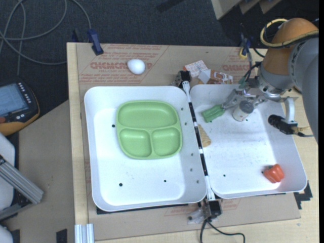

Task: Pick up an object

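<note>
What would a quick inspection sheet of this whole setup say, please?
Surface: wooden bench bearing two white bins.
Job's things: green block, orange object, brown piece in right bin.
Clutter: green divided tray in left bin; white ball, wrappers on bench.
Grippers: gripper low over right bin, beside green block.
Cables: loops on floor.
Surroundings: dark carpet, handheld screen.

text: red mirrored "CHEMCAR…"-like print, not fully legible | on: cardboard sheet (116, 59) under bins
</note>
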`<state>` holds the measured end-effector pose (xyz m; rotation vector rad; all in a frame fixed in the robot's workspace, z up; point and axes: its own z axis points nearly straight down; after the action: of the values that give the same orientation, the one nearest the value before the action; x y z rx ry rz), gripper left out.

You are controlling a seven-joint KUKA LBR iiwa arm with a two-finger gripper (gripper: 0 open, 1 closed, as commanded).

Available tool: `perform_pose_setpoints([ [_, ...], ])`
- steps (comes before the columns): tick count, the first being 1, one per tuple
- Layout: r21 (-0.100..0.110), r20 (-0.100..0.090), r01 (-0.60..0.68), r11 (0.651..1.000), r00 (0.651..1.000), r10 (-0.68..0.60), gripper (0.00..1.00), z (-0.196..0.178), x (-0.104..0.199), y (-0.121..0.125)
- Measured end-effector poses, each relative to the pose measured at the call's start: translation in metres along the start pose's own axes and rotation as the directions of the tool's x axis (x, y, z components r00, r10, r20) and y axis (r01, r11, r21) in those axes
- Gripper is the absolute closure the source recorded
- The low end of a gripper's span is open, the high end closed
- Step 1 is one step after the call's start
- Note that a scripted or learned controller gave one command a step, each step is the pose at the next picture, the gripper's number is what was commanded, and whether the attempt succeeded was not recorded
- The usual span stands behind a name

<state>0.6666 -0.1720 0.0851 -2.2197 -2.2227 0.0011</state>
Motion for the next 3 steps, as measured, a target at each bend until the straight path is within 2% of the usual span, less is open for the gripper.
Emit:
perform_pose_setpoints([
  [1, -0.001, -0.01, 0.004, 1.0, 1.0, -0.004, 0.0, -0.001, -0.046, -0.017],
  [2, -0.004, 0.0, 0.001, 1.0, 1.0, -0.001, 0.0, 0.0, -0.015, 0.001],
  [3, -0.001, 0.001, -0.002, 1.0, 1.0, 0.002, 0.0, -0.045, -0.053, -0.037],
])
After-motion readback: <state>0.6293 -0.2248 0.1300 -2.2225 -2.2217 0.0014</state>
